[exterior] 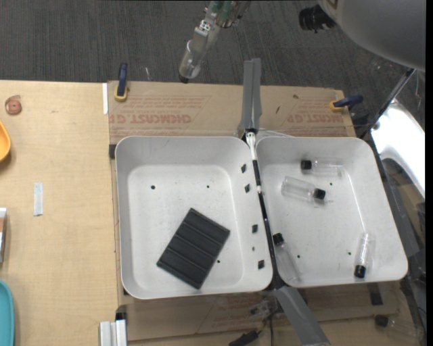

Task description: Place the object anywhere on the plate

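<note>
A black ridged plate (194, 247) lies flat and skewed in the left bin (122, 203), toward its front. High above the back of that bin, at the top of the camera view, my gripper (215, 17) is shut on the upper end of a clear vial (193, 53). The vial hangs tilted down to the left, over the cardboard behind the bin. It is well behind the plate and far above it.
The right bin (388, 203) holds three more clear vials with black caps (321, 164) (302, 189) (363, 254) and a loose black cap (277, 238). A grey post (252, 94) rises between the bins at the back. Clamps (122, 76) (345, 103) pin the cardboard.
</note>
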`<state>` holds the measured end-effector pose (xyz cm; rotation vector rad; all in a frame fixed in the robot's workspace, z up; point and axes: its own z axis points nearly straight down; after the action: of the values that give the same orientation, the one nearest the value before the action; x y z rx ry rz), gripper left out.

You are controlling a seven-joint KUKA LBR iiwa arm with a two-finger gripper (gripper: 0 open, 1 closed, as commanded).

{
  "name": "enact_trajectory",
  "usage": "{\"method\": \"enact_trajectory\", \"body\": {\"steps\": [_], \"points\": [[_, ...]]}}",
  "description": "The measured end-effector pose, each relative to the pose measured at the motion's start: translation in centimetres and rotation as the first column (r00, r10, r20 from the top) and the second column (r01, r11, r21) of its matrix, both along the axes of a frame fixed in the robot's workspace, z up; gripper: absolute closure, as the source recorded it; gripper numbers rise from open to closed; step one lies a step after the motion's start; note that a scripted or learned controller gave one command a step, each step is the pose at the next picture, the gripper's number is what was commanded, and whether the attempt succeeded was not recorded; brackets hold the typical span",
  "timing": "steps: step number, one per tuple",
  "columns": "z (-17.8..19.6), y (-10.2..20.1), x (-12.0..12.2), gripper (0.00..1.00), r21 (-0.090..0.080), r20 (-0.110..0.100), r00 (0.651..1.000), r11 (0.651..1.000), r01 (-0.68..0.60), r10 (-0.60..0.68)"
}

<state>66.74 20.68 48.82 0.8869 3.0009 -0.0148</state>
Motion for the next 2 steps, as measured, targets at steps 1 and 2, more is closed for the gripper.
{"method": "enact_trajectory", "body": {"steps": [1,2], "points": [[0.71,-0.04,0.14,1.00,-0.002,0.000,1.000,1.000,0.001,-0.001],[1.43,-0.08,0.29,1.00,-0.004,0.001,1.000,1.000,0.002,-0.002]]}}
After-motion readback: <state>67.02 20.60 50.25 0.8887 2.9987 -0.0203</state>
